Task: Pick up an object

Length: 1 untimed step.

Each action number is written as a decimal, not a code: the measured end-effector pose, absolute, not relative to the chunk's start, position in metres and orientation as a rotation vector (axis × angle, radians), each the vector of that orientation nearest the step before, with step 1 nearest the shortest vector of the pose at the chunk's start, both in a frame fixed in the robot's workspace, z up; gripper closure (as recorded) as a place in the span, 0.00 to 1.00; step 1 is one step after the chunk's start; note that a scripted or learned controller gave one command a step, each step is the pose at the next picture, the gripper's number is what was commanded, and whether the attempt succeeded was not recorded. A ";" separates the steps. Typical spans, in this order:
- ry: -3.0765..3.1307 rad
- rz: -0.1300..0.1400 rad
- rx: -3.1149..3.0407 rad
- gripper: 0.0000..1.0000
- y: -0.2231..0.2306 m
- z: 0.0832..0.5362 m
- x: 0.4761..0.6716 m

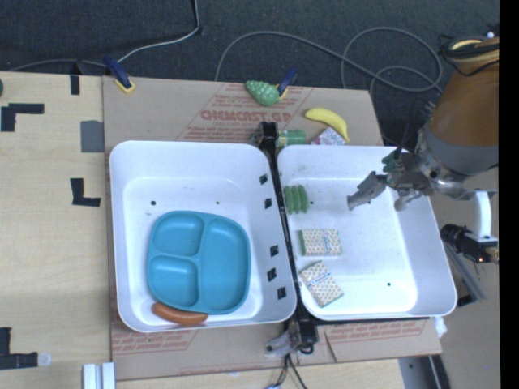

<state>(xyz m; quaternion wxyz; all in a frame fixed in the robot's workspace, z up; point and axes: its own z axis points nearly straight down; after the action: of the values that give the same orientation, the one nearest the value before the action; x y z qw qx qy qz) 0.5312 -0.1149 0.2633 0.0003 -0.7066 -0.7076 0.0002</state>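
My gripper [381, 194] hangs over the right part of the right bin [422, 286], its two fingers spread open with nothing between them. In that bin lie a green ridged piece [295, 198] near the left wall, a checkered packet [321, 241] below it, and a second checkered packet [321, 284] toward the front. All three lie left of the gripper, apart from it. The left bin [130, 164] holds a blue divided plate [198, 260] and an orange sausage [179, 314] at its front edge.
Outside the bins, on the cardboard at the back, lie a yellow banana [328, 121], a green leafy toy [262, 92] and a small pink-white packet [328, 138]. Cables cross the dark floor behind. A black divider [274, 217] with clips runs between the bins.
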 end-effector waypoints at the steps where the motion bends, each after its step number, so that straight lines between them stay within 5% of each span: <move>1: -2.221 0.003 -2.218 0.00 -0.079 0.183 0.554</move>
<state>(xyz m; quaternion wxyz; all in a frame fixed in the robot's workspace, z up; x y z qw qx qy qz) 0.5544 -0.0794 0.1833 0.0014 -0.7066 -0.7076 0.0009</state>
